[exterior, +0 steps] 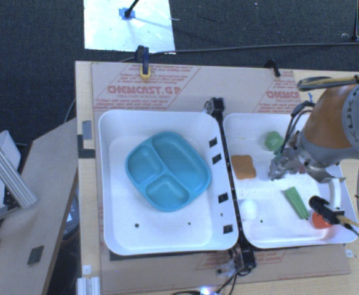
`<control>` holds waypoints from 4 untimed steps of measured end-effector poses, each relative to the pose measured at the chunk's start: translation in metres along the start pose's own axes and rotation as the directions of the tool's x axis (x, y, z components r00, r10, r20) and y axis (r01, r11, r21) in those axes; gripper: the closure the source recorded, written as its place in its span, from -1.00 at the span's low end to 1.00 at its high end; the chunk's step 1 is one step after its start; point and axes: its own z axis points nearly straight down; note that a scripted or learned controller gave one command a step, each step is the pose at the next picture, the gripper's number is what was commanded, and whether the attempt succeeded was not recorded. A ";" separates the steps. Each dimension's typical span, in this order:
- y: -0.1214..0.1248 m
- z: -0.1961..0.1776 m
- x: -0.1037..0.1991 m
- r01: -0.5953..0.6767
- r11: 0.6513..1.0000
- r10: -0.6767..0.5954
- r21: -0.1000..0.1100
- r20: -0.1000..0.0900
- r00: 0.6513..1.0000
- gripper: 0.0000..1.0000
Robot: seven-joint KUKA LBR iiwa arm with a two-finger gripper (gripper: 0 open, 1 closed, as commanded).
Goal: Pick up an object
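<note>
The left bin [115, 226] keeps a blue divided plate [167, 169] apart; the right bin [259, 238] holds my targets. I cannot tell how my jaws [278, 168] stand, hovering between the tan piece [243, 166] and green stick [295, 201], ready to drop.

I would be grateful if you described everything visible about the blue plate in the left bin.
The blue plate is a rounded-square divided dish, apparently plastic, with three compartments: one long and two smaller. It lies flat, right side up and turned at an angle, on the floor of the left bin, near its middle. Nothing lies in it or touches it.
</note>
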 end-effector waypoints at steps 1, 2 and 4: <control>-0.002 -0.063 -0.003 0.002 1.000 -0.002 -0.005 0.001 1.000 1.00; -0.004 -0.108 -0.003 0.003 1.000 -0.003 -0.003 0.001 1.000 1.00; 0.015 -0.142 0.062 0.008 1.000 -0.008 0.000 0.000 1.000 1.00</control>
